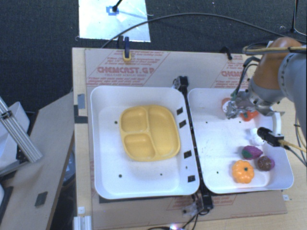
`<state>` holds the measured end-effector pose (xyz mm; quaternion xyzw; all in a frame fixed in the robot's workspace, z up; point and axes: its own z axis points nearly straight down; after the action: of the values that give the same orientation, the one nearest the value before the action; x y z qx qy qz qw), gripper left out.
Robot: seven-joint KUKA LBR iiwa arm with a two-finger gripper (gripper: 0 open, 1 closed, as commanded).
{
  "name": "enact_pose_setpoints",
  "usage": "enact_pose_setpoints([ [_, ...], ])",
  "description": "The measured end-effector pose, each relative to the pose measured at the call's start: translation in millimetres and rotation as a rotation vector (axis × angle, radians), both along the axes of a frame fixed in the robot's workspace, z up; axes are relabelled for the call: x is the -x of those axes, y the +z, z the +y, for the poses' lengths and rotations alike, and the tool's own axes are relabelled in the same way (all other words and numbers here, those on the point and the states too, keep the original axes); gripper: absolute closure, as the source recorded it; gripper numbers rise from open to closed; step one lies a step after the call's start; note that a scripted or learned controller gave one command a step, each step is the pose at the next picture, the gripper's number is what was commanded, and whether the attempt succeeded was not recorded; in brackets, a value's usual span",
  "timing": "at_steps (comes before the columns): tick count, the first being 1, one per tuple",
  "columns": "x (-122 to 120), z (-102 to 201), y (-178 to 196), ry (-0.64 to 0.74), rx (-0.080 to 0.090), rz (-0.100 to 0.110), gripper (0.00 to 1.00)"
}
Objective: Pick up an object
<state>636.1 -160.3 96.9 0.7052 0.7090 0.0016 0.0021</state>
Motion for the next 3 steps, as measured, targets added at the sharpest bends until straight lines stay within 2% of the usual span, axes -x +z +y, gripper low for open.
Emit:
enact_pose_setpoints([
  [1, -7.0, -0.4, 64.0, -0.001, 0.001, -0.003, 1.0],
  [2, -8.8, -0.7, 108.1, 0.0, 0.001, -0.002, 1.0],
  [3, 11.2, 40.1, 103.9, 0.002, -0.001, 0.005, 1.0],
])
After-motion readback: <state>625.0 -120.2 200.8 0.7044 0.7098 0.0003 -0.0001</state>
